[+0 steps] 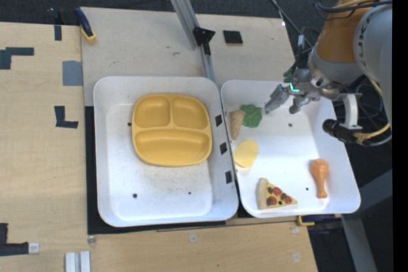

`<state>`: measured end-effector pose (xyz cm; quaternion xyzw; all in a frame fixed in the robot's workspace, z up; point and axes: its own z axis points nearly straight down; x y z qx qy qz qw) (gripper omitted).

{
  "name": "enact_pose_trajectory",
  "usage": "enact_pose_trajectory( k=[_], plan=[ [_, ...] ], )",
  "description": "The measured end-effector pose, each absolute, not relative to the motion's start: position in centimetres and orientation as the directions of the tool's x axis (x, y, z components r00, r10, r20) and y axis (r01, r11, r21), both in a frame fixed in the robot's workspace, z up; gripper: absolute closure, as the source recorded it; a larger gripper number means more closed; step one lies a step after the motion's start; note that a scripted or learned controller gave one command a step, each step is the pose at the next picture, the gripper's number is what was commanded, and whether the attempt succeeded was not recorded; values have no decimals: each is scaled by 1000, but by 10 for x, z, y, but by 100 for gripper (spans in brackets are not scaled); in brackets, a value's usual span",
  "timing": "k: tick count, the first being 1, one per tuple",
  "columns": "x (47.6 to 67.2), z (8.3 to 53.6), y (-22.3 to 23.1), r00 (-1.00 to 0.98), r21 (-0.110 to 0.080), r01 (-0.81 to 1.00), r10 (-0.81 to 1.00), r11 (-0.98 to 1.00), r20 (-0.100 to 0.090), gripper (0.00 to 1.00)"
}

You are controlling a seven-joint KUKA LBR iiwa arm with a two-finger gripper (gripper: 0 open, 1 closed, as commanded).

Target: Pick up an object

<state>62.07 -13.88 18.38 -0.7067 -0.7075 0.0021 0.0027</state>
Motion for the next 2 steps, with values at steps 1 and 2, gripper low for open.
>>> enact_pose_trajectory(
  k=[1, 2],
  plan=[
    [622, 186, -139, -2, -1, 1000, 1000, 2, 0, 0],
    [622, 143, -138, -2, -5, 1000, 1000, 2, -1, 0]
  ],
)
